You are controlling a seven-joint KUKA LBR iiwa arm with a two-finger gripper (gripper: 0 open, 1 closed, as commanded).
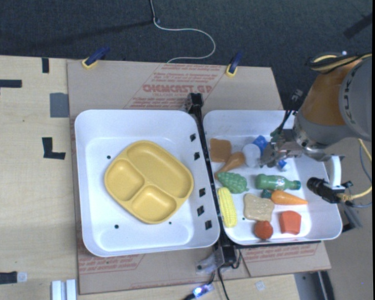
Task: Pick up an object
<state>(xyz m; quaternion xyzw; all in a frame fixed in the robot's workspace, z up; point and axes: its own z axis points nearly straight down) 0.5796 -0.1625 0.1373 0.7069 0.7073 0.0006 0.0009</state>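
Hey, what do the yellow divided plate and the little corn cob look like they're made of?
The yellow plate looks like molded plastic with a smooth, matte finish: even color, rounded compartment walls, no glare. The corn cob looks like toy plastic too: uniform yellow with molded kernel rows and a slight sheen. It might be rubbery rather than hard; the view can't settle that.

Yellow tray point(149, 181); white bins point(87, 167); green bottle point(276, 182); orange carrot point(289, 198); yellow corn point(227, 206).
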